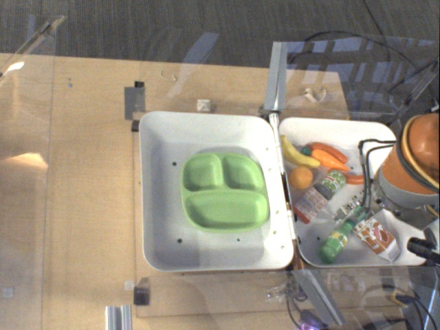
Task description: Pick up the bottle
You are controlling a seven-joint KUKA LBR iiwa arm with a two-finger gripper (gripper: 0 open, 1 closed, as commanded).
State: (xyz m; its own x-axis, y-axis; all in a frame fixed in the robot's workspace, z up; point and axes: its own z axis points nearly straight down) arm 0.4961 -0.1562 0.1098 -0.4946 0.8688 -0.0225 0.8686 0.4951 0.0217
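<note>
Over in the right bin (311, 126), near its front wall, we see the bottle (342, 234): green, lying on its side at a slant, its green end toward the front and its neck pointing up toward the arm (412, 163). Our arm hangs above the bin's right part, the orange band and grey wrist covering what is beneath, so we cannot tell how the fingers stand.

The trouble we expect is crowding. A white and red carton (377, 238) lies just beside the bottle on its right, and a packet (313, 201) sits close on its left, with a small can (332, 182), an orange (300, 177), a banana (297, 152) and a carrot (330, 153) farther back. If we come down off-centre, one finger could land on the carton or pinch it along with the bottle. A round body lying flat may also roll away under a closing grip, or wedge against the front wall. The left bin (158, 184) holds a green divided plate (224, 191), well apart.
</note>
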